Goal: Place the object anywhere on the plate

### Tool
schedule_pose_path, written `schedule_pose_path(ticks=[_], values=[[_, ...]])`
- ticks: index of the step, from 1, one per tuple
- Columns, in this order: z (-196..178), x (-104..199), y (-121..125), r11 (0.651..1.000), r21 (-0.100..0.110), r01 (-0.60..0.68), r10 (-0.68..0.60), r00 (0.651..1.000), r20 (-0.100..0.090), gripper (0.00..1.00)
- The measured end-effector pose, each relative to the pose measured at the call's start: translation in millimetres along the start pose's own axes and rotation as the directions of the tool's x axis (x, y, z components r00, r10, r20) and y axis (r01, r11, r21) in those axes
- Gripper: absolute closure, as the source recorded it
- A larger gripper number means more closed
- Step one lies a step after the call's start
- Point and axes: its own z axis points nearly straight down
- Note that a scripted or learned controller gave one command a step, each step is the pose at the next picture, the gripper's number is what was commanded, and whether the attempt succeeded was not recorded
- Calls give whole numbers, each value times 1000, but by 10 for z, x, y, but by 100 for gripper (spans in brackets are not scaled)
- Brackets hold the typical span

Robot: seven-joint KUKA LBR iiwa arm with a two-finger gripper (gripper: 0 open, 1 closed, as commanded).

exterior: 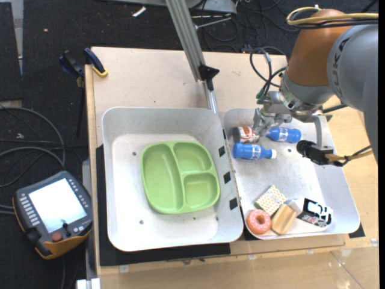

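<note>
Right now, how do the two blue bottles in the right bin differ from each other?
The nearer blue bottle looks longer and lies fully visible; the farther blue bottle looks shorter and sits beside the tool. The nearer one's cap points right, the farther one's left. Both lie flat and carry white labels.

Pale worktop (pixel 150 77), two shallow white bins side by side on it, left bin (pixel 120 131) touching right bin (pixel 337 191), blue-and-yellow clamp (pixel 93 62) at worktop's far left corner, slanted metal pole (pixel 186 32) rising near far edge

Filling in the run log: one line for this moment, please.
gripper: over right bin, by blue bottles | green plate: left bin, nothing on it | placement: not yet done
</note>
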Motion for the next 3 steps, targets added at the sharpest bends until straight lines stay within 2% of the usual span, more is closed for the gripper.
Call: schedule_pose_path(ticks=[1,3], values=[[18,456,-109,1000,0,0,0,1000,0,100],[-262,1462,-541,1000,-1,1,-1,1000,0,100]])
